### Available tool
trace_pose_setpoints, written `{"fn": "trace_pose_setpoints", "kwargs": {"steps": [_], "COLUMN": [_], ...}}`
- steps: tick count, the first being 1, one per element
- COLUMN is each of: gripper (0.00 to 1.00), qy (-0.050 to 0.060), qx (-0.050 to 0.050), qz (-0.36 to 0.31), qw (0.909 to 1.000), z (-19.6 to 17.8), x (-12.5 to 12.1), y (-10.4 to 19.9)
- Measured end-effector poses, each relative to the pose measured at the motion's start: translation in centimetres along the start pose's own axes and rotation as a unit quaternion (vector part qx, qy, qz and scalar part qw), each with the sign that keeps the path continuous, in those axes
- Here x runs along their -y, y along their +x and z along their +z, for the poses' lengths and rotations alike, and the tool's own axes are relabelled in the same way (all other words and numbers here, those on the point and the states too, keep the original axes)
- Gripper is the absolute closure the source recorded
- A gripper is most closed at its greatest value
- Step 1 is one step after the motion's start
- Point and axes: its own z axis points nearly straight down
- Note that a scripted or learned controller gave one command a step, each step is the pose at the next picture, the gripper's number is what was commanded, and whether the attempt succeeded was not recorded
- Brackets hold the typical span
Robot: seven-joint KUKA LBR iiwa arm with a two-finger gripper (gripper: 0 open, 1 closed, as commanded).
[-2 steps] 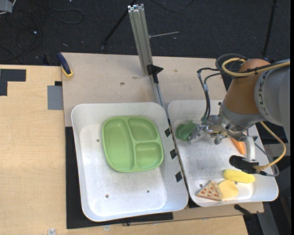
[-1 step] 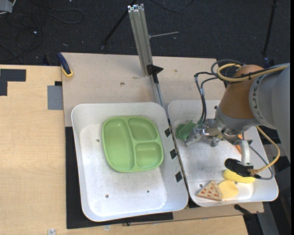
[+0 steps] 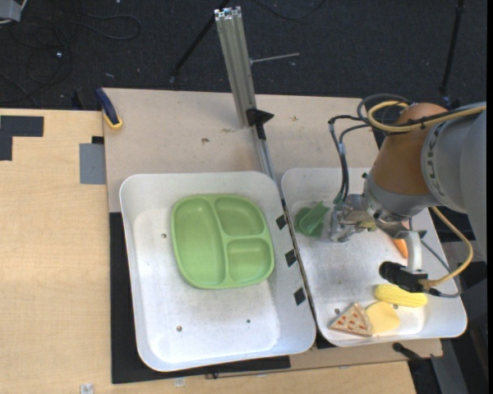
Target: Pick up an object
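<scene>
The right bin (image 3: 345, 273) holds several toy foods. A green piece (image 3: 312, 218) lies at its upper left, close to the bin wall. My gripper (image 3: 340, 225) is low in this bin, just right of the green piece and very near it; whether it touches the piece is unclear. At the bin's lower right lie a pizza slice (image 3: 351, 321), a pale yellow wedge (image 3: 385, 318) and a yellow corn-like piece (image 3: 401, 295). A small orange piece (image 3: 403, 245) is partly hidden under the arm.
The left bin (image 3: 148, 302) holds a green divided plate (image 3: 223, 240). An upright aluminium post (image 3: 237, 64) stands behind the bins. Black clips (image 3: 289, 257) sit along the wall between the bins. Cables (image 3: 341, 150) loop off the wrist.
</scene>
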Motion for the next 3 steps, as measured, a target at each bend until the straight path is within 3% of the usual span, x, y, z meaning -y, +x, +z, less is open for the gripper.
{"fn": "trace_pose_setpoints", "kwargs": {"steps": [3], "gripper": [1.00], "qy": [0.001], "qx": [0.002], "qz": [-0.003], "qw": [1.0000], "z": [-16.7], "x": [-0.5], "y": [-1.5]}}
